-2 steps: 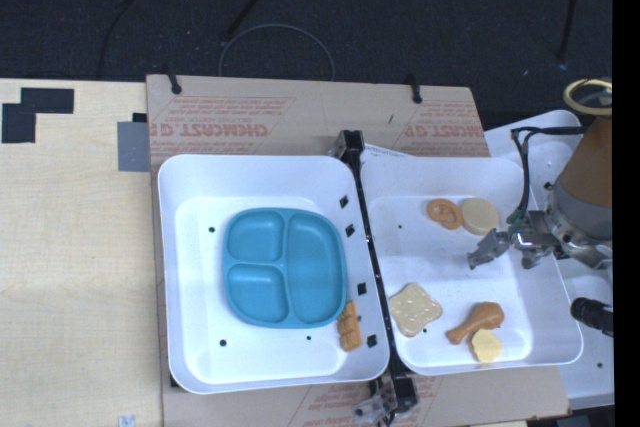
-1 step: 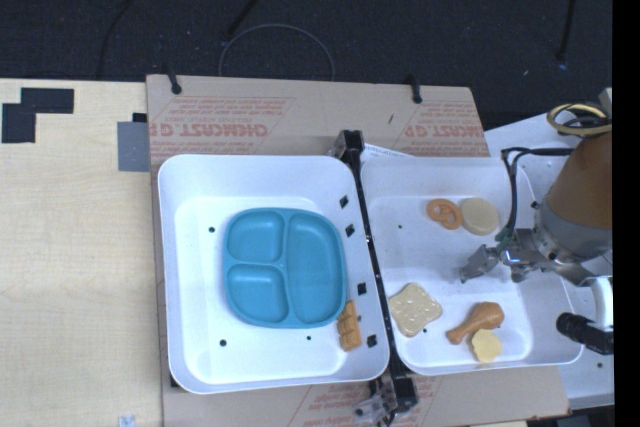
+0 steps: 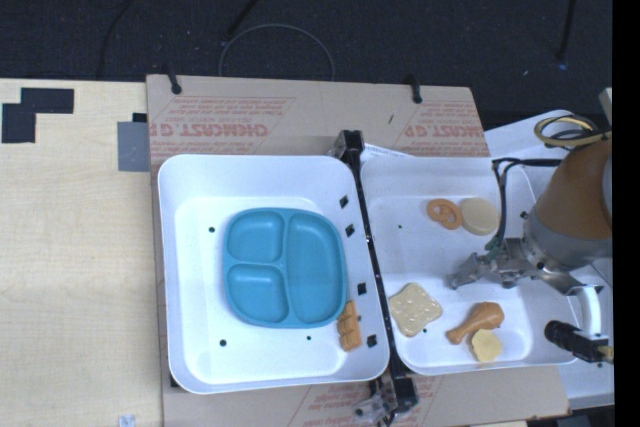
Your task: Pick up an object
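My gripper hangs low over the middle of the right bin, reaching in from the right. Its fingers look open, with nothing between them. Just below it lies an orange drumstick, with a pale yellow round piece beside its lower end. A tan toast slice lies to the gripper's lower left. An orange pretzel and a beige disc rest near the bin's far wall.
The left bin holds a blue divided plate and a small orange food piece by its right wall. A black divider runs between the bins. The arm's grey and orange body stands over the right bin's right edge.
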Motion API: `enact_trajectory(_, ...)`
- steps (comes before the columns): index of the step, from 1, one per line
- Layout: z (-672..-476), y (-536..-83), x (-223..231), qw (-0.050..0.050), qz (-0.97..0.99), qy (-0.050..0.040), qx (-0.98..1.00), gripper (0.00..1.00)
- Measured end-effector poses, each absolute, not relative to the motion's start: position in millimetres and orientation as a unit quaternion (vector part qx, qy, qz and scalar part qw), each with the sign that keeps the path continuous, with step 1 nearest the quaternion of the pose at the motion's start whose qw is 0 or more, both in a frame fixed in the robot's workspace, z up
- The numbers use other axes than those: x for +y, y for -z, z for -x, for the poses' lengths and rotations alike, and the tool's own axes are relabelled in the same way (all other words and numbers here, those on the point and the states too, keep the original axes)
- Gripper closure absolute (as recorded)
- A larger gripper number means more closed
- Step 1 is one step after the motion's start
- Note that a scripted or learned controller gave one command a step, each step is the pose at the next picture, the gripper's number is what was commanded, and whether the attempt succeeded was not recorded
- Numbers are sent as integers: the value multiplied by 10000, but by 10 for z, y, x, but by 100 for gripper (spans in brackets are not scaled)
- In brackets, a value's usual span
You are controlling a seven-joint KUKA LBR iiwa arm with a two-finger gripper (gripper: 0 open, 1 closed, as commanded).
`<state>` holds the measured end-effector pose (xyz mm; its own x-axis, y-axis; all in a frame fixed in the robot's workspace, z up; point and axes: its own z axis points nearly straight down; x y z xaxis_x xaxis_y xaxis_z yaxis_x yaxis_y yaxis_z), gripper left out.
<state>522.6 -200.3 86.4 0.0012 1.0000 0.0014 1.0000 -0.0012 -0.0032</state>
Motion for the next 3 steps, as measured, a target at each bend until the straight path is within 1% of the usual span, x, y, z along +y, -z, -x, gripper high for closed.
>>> enact_trajectory(1,-5233,-987,-2015,5,7086,0,-7056,100)
enact_trajectory(2,-5310,-1461,-2078,-7,7068,3,-7074,100)
enact_trajectory(3,-5221,-1999,-2127,-13,7080,5,-7062,100)
